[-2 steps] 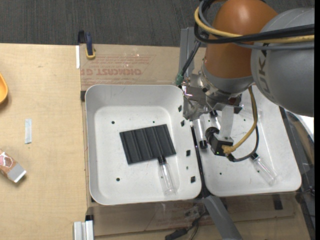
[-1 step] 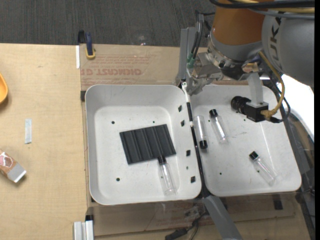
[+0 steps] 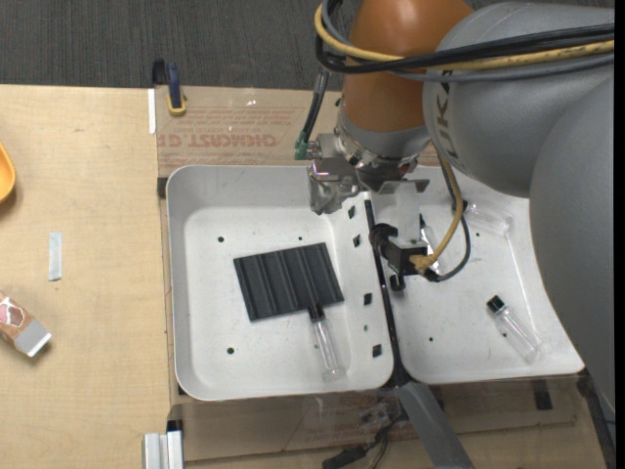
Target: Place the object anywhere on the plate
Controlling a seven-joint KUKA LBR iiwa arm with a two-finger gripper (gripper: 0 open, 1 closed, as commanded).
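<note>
A black ribbed plate (image 3: 288, 280) lies flat in the middle of the left bin (image 3: 195, 262). A clear vial (image 3: 328, 347) with a black cap lies just in front of the plate's right corner, its cap end touching the plate's edge. A second clear vial (image 3: 515, 330) with a black cap lies in the right bin (image 3: 459, 350), towards the front right. My gripper (image 3: 330, 190) hangs over the back right corner of the left bin, well behind the plate and apart from both vials. The wrist hides its fingertips.
The divider between the two bins runs under the wrist. The big grey arm covers the right bin's back and right side. On the wooden bench to the left lie a small grey strip (image 3: 55, 257) and a wrapped item (image 3: 21, 326). A blue clamp (image 3: 171, 86) stands at the back.
</note>
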